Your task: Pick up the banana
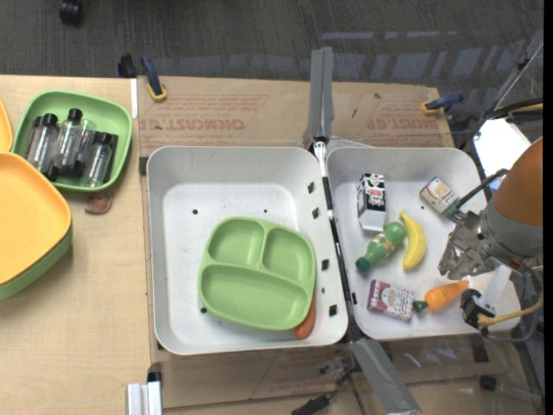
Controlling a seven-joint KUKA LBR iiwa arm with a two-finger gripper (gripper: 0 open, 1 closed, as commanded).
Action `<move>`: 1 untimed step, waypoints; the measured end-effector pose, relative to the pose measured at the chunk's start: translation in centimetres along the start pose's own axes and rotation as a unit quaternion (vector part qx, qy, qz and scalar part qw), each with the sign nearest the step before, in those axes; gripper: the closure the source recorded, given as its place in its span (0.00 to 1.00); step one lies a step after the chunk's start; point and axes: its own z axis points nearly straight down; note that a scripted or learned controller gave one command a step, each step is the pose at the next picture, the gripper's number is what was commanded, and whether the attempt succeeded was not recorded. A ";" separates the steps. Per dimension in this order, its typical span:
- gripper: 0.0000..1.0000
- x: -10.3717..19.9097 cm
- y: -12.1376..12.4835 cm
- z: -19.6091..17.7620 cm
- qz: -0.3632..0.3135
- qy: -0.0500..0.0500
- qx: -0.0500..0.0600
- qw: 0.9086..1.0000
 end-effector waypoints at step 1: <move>1.00 3.3 0.0 1.5 0.267 -0.001 0.001 0.964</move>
